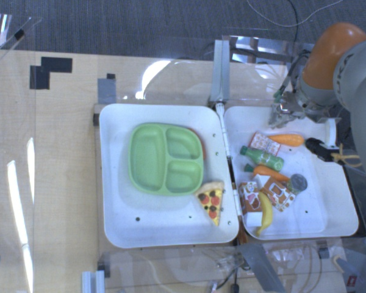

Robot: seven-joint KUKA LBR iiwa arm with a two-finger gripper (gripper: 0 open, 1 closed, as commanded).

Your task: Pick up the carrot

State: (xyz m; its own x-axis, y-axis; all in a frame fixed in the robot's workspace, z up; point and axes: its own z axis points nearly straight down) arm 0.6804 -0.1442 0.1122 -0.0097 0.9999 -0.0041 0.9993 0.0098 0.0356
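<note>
One banana (265, 213) lies nearest the camera, at the front of the right bin (329, 224). This bin also holds two carrots: one carrot (287, 140) near the back, just in front of the gripper (280, 116), and a second carrot (270, 173) in the middle beside one green bottle (262, 158). There are some small printed packets and one grey round lid (298, 182) too. The left bin (119, 224) holds one green divided plate (166, 159) and one pizza slice (211, 201). I cannot tell the state of the gripper.
</note>
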